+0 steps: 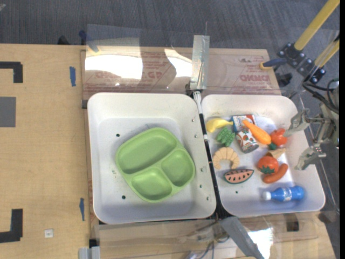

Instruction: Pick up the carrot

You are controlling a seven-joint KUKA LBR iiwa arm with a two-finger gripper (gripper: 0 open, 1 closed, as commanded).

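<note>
The carrot [256, 132] is an orange toy lying at a slant in the right bin [310, 196], resting partly across a small red and white can [246, 140]. A red tomato [278, 138] sits just to its right. My gripper [302, 141] hovers at the right bin's right rim, well to the right of the carrot. Its fingers [296, 124] are spread apart, so it is open, with nothing between them.
Around the carrot in the right bin lie a banana [218, 124], broccoli [226, 136], a croissant [225, 157], a watermelon slice [238, 175], a red pepper [270, 167] and a blue bottle [284, 193]. The left bin [102, 117] holds a green divided plate [155, 163].
</note>
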